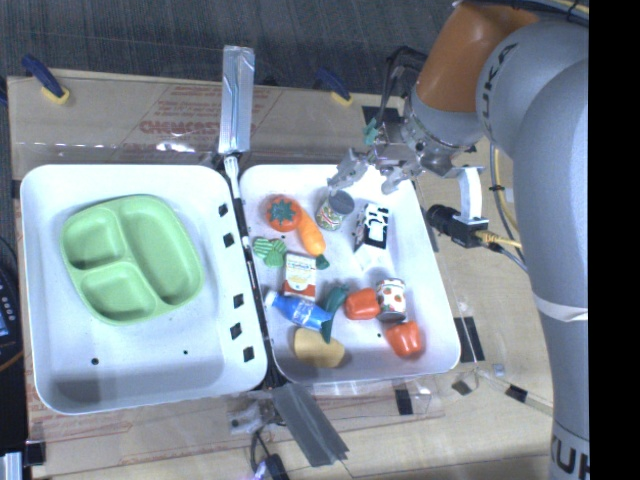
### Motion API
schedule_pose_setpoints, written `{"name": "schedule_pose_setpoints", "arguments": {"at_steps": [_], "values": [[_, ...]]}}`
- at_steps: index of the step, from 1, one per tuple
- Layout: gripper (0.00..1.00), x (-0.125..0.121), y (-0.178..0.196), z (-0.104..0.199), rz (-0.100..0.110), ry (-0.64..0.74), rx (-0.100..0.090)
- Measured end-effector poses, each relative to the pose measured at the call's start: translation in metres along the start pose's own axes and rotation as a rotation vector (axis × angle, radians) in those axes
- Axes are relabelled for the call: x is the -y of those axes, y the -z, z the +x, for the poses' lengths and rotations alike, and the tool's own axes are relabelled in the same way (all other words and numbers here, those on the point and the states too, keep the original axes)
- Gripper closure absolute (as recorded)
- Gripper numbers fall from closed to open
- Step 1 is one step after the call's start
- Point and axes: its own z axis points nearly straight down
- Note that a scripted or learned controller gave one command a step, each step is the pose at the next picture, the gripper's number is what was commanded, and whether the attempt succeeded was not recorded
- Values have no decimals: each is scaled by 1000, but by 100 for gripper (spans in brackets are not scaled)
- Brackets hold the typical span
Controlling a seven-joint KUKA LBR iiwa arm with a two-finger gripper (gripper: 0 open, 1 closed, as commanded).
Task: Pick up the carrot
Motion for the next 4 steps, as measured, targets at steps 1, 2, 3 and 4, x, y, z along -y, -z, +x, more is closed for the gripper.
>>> {"name": "schedule_pose_setpoints", "arguments": {"at_steps": [1, 2, 3, 4], "values": [[0, -5, -100, 24, -28, 219, 8], [0, 13, -112, 11, -64, 157, 13], [0, 45, -140, 39, -3, 112, 1], [100, 45, -130, 39, -2, 115, 1]]}}
